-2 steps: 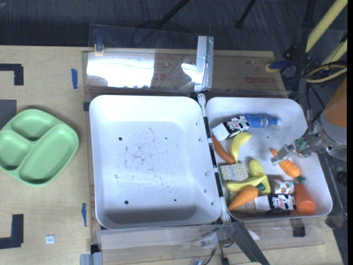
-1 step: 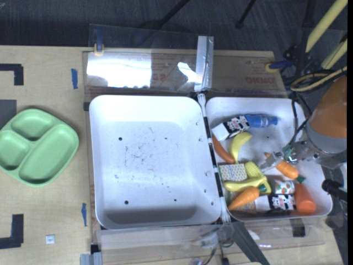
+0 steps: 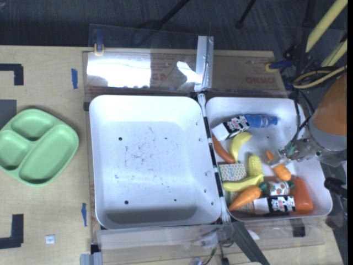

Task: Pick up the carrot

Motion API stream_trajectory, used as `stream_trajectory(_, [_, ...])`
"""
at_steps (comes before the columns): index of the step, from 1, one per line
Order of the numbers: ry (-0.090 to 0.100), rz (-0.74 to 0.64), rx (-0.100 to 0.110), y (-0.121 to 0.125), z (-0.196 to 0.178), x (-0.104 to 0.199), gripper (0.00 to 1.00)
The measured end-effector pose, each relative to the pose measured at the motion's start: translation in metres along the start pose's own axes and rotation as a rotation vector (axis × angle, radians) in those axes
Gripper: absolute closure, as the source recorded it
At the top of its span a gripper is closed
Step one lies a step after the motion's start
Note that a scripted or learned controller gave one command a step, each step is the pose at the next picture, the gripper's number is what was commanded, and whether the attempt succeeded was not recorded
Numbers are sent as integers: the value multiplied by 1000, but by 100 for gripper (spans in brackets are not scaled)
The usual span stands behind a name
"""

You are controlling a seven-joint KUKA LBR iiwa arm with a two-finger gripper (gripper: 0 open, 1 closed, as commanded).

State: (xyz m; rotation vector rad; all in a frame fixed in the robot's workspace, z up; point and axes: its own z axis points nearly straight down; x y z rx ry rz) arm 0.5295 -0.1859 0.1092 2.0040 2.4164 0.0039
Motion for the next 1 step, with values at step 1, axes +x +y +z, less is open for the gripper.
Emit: stream_trajectory(1, [0,-77,2,23,-77,34,100])
